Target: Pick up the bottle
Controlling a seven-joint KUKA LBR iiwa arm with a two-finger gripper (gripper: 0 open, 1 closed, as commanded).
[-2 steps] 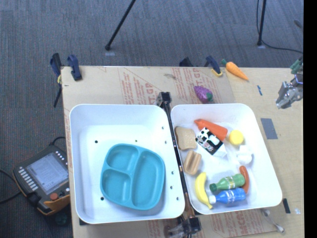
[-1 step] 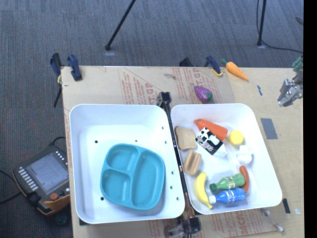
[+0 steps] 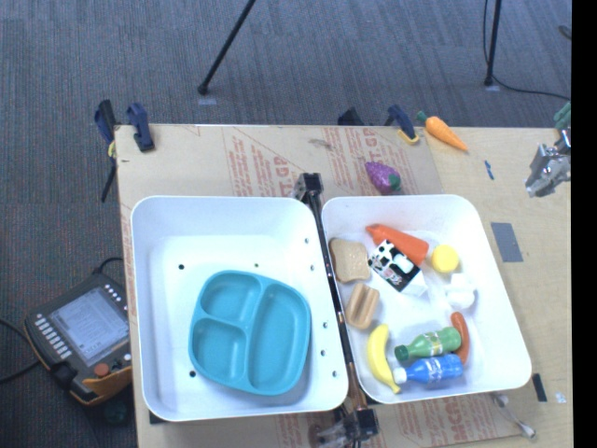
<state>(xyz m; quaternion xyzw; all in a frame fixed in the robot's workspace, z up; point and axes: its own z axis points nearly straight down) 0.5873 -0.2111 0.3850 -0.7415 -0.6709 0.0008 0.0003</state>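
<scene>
Fingers (image 3: 547, 170) hang at the desk's (image 3: 233, 161) far right edge, too small to tell whether apart or together. Picking has not begun: a green bottle (image 3: 429, 345) and a blue bottle (image 3: 434, 370) lie side by side at the near edge of the toy-filled bin (image 3: 499, 278), well apart from them. Reach, grasp and lift all remain.

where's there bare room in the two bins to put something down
Left bin: bare floor rings the blue divided tray, widest along the far wall. Right bin: crowded; the green bottle, blue bottle and banana pack the near end. Only its far left corner, beyond the bread slice, is bare.
</scene>
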